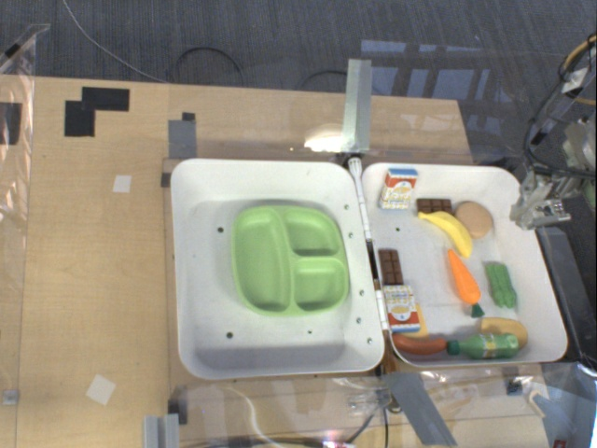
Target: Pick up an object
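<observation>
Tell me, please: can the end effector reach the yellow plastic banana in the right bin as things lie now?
Probably yes. The end effector sits at the right white bin's edge, and the yellow plastic banana lies uncovered. Only the round beige bun and brown chocolate bar crowd it.

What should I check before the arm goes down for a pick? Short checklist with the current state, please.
1. Gripper carries nothing: ok, it sits at the right bin's right rim.
2. Finger opening: cannot tell.
3. Isolated target available: ok, the carrot lies apart from its neighbours.
4. Banana free: not ok, it touches the chocolate bar.
5. Green tray out of the way: ok, in the left bin.
</observation>
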Controlling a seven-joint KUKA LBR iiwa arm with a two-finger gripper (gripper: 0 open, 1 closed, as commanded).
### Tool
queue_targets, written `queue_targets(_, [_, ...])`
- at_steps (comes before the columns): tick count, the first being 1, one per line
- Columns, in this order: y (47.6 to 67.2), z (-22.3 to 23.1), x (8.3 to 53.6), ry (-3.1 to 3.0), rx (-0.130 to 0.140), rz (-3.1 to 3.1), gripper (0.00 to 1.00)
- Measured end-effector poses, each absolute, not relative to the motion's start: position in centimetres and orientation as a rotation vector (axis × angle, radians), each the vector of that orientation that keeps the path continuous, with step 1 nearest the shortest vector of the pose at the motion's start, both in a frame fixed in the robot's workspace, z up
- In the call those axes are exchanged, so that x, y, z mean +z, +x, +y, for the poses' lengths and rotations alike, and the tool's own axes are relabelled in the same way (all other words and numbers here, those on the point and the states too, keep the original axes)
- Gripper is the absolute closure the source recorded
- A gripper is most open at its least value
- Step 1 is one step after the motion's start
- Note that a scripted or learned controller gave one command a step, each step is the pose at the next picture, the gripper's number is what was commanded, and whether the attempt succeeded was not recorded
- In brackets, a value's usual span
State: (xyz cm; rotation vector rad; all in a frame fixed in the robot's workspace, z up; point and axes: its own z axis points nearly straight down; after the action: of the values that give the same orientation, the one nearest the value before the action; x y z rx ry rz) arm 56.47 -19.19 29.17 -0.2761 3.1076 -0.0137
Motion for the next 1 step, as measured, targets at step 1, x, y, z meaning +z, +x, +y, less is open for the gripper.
queue_targets(1, [66.14,-20.38,31.30,-0.501,-0.005,3.088,1.00])
